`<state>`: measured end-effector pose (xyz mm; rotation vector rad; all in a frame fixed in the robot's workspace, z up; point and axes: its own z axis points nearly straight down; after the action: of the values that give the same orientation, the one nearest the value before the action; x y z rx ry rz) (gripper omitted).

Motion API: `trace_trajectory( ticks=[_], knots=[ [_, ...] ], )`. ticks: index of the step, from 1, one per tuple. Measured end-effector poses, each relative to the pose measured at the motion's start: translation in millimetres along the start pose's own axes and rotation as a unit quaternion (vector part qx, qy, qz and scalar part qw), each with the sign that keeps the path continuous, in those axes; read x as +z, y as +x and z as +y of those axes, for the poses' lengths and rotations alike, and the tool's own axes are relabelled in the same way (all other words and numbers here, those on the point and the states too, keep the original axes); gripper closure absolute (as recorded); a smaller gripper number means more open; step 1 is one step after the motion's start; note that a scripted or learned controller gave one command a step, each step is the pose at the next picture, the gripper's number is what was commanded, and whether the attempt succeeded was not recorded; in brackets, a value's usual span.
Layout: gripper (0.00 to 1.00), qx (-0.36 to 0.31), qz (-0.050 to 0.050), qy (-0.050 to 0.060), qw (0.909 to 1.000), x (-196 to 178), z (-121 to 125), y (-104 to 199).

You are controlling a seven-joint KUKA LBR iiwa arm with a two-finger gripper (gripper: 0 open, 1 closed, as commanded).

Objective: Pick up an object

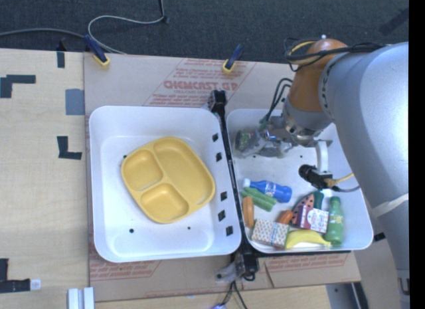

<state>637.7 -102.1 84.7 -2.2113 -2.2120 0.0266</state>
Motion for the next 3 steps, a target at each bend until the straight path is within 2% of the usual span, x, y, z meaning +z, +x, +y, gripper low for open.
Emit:
trace_trajectory(
  ticks=[1,2,3],
  knots=[
    [0.00,0.000,-0.005,0.023,0.9997,2,17,-5],
    [1.00,0.000,-0.007,0.023,0.9997,-7,17,-6],
    [1.00,0.000,-0.002,0.002,1.0000,-58,0,37]
  ],
)
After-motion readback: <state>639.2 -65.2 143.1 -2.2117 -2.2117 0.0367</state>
